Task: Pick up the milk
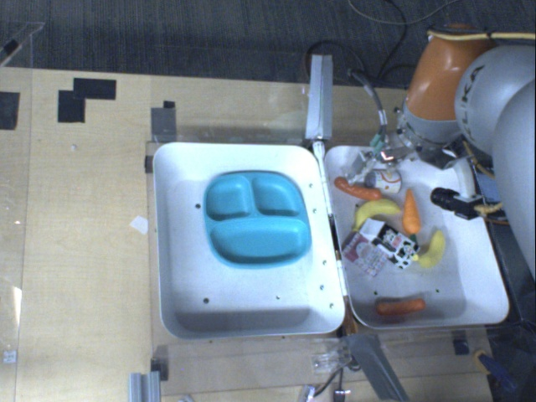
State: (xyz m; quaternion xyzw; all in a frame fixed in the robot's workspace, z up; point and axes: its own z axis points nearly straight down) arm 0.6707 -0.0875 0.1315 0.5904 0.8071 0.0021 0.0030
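Milk (381, 247) lay at six o'clock from my gripper (374, 161); light, crushable, best pinched across flat sides; finger state unclear.

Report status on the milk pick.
Hand low at right bin's far edge. Milk carton untouched mid-bin. Bananas and carrots crowd it.

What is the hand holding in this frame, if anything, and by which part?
It cannot be told. The hand is low at the far edge of the right bin, near a carrot. The milk carton lies apart, mid-bin, untouched.
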